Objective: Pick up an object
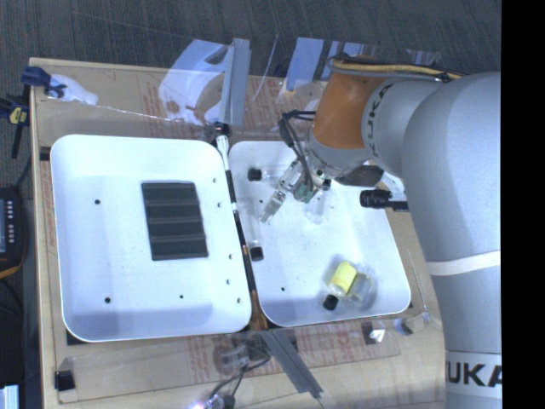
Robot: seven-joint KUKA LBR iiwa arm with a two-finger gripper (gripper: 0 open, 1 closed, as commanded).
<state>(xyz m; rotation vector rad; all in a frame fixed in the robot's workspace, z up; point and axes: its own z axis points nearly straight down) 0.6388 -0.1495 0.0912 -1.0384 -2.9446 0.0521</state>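
Looking down on the counter [128, 100], two white bins sit side by side. The left bin [85, 245] carries a dark ribbed pad [174, 220] lying flat near its middle, long side running front to back. The right bin [289, 296] is where the action is.

The grey arm [443, 160] sweeps in from the right, orange band [341, 113] bright above the wrist, and the claw [300, 190] hangs low over the far part of the right bin. Whether it is released or clenched, I cannot tell; the tip is a tangle of metal and something pale, with a green speck beside it. A slim pale piece [274, 203] slants down to the left from the tip, but I cannot make out if it is part of the claw or a loose item.

Down in the near right corner of that bin lies a yellow bottle [343, 279] with a black cap [329, 302], wrapped in something clear, well apart from the claw. A small black bit [254, 175] rests near the bin's far left edge.

On the arm's base at lower right, white letters [473, 373] read "UKA", cut by the frame.
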